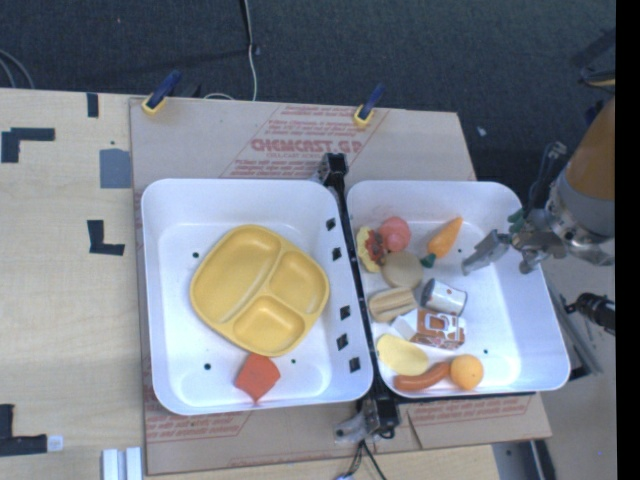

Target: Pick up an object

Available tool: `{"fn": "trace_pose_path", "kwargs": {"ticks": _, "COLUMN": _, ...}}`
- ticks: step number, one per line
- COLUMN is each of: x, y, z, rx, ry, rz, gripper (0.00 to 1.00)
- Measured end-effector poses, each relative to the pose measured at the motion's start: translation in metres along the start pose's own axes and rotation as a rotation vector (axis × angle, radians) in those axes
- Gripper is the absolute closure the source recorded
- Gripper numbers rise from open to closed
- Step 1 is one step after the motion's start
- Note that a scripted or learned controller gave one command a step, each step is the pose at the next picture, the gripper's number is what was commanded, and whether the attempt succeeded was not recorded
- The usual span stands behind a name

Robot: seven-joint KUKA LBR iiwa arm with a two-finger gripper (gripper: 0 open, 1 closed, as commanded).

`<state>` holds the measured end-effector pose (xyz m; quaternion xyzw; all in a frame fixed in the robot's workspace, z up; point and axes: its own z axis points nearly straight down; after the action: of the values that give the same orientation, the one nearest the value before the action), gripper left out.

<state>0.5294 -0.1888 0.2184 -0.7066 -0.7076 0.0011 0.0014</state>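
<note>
The right bin (520,343) holds a heap of toy food: a red ball-like piece (395,233), an orange carrot (445,236), a beige bun (390,301), a small silver can (441,296), a brown and white packet (438,329), a yellow piece (400,352), a sausage (424,376) and an orange (466,371). My gripper (497,258) hovers over the bin's right half, just right of the carrot and above the can. Its fingers are spread, and I see nothing between them.
The left bin (165,268) holds a yellow divided plate (260,288) and a red-orange block (257,376). A black divider (345,268) runs between the bins. Two clamps (160,93) pin the cardboard at the back.
</note>
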Motion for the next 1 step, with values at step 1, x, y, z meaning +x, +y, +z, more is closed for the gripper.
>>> {"fn": "trace_pose_path", "kwargs": {"ticks": 1, "x": 0.0048, "y": 0.0922, "z": 0.0987, "rx": 0.0, "ry": 0.0, "rz": -0.004, "gripper": 0.0}}
